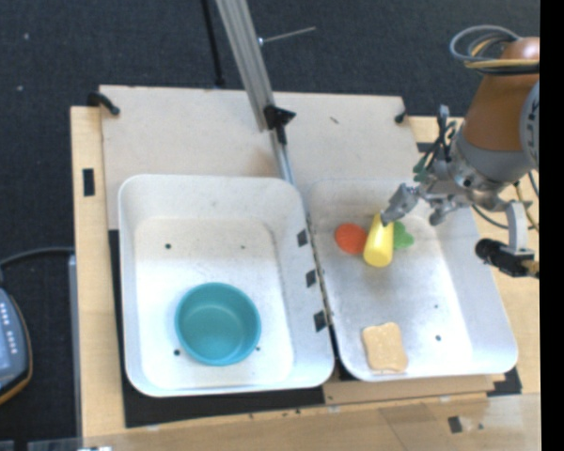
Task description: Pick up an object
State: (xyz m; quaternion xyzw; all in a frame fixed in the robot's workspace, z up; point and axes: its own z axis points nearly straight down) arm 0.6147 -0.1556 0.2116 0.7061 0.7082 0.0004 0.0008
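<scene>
Over the right bin (470,322), the gripper (406,207) is hovering just above and right of the yellow object (379,243), whose long axis is running near-vertically in view. An orange item (350,238) is touching its left side; green is peeking out behind. Jaw state: cannot tell, being too small and blurred.

Two shallow white plastic bins sit side by side on the table: the left bin (141,252) and the right bin (470,299). The left one contains one round teal plastic bowl (217,323). The right one contains four small things: one yellow banana-shaped toy (379,243), one red-orange rounded toy (351,239), one small green piece (403,238) and one tan slice of toy bread (384,347).
</scene>
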